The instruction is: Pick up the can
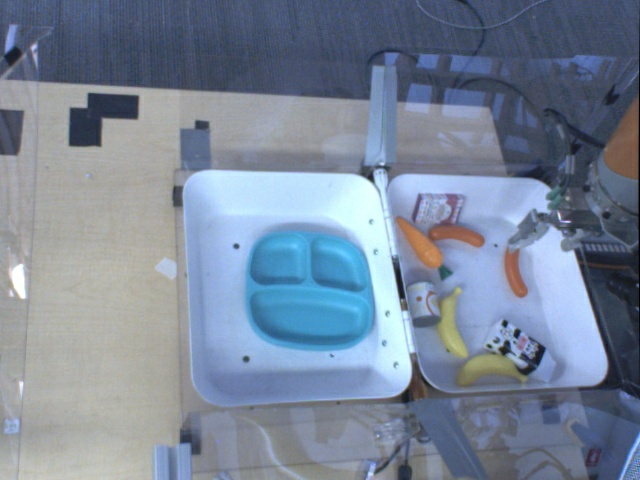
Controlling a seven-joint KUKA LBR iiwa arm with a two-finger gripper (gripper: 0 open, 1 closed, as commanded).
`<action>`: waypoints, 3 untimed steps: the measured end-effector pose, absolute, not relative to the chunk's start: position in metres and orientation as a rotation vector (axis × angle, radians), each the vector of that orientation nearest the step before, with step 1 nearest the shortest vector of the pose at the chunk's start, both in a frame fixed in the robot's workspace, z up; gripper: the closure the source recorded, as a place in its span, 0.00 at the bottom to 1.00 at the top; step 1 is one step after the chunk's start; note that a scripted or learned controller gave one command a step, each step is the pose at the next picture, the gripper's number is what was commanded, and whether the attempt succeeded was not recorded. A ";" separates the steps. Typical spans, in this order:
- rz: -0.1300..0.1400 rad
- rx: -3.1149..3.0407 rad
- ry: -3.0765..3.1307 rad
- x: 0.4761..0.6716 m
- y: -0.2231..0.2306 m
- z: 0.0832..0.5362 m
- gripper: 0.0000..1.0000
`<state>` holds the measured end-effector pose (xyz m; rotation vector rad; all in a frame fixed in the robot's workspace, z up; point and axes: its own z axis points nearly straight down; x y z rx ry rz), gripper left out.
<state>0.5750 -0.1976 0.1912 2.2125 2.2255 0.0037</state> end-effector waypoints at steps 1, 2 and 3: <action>0.011 2.308 2.119 0.504 -0.190 0.089 0.00; 0.020 2.301 2.118 0.508 -0.188 0.101 1.00; 0.005 1.835 2.539 0.537 -0.192 0.243 1.00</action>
